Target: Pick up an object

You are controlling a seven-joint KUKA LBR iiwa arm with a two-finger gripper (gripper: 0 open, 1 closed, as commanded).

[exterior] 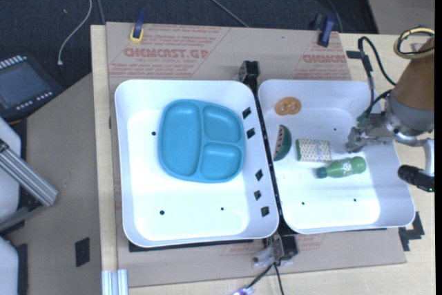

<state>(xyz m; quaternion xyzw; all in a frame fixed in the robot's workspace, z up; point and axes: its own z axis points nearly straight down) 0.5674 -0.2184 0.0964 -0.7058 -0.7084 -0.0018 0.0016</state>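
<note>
Four objects are sitting in the right bin (pixel 387 211): a green bottle (pixel 341 168) lying on its side near the middle, a patterned box (pixel 313 150) just up-left of the bottle, a watermelon slice (pixel 280 142) further left against the bin wall, and a pretzel-like piece (pixel 288 106) above the box. The gripper (pixel 360 137) is hovering just up-right of the bottle, close to its cap end; contact can't be told. Jaw opening isn't resolvable at this angle, and nothing is visibly sitting between them. A blue divided plate (pixel 200 140) is lying in the left bin (pixel 138 169), well apart from the bottle.
</note>
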